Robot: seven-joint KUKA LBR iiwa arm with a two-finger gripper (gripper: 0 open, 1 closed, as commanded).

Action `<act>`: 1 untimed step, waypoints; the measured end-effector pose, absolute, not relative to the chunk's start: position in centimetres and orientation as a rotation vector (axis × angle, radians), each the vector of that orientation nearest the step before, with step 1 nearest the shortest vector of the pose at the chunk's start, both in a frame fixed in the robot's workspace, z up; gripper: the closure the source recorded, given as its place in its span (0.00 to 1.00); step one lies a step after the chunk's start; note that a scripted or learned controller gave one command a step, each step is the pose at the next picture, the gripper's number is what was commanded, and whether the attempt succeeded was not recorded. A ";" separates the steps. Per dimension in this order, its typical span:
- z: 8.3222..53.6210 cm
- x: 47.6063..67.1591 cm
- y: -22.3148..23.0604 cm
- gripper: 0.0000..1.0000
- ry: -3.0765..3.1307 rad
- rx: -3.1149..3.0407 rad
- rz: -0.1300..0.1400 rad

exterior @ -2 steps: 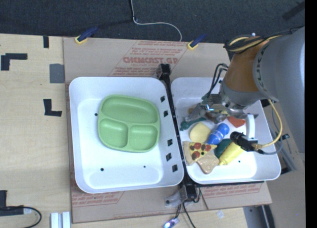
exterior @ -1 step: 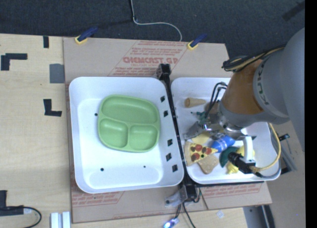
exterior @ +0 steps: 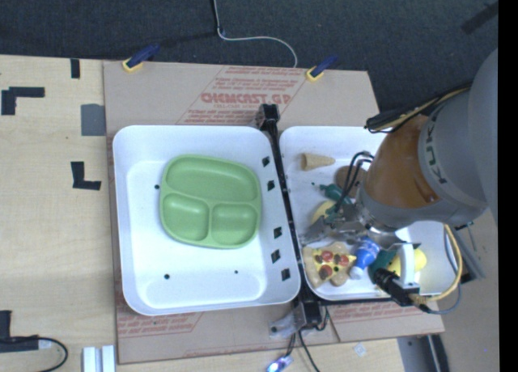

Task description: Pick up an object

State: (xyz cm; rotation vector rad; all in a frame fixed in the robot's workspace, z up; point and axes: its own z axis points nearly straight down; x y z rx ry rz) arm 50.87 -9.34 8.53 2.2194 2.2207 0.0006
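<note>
I am watching the arm [exterior: 437, 160] reaching in from the right and hanging low over the right bin [exterior: 324, 137]. The gripper [exterior: 344, 225] is sitting down among the clutter near that bin's middle, but the wrist is hiding it, so I cannot tell its state or whether it has hold of anything.

Candidate things are all lying in the right bin: a pizza slice toy [exterior: 328, 264] near the front edge, a blue piece [exterior: 366, 254] just beside it, a yellow item [exterior: 411, 261] at the front right, a tan cone-shaped piece [exterior: 317, 161] towards the back, and a small teal piece [exterior: 330, 192] close to the gripper. The left bin [exterior: 129, 200] is bearing a green divided plate [exterior: 210, 200], well apart from the arm.

My judgement: I am looking at the descent or grasp step, with nothing visibly lifted yet. The next move is calling for a close on whichever piece is under the tool, then a straight lift, so that neighbours are not dragged along.
</note>
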 end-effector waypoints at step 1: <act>18.9 49.0 -3.8 0.00 2.227 2.213 0.008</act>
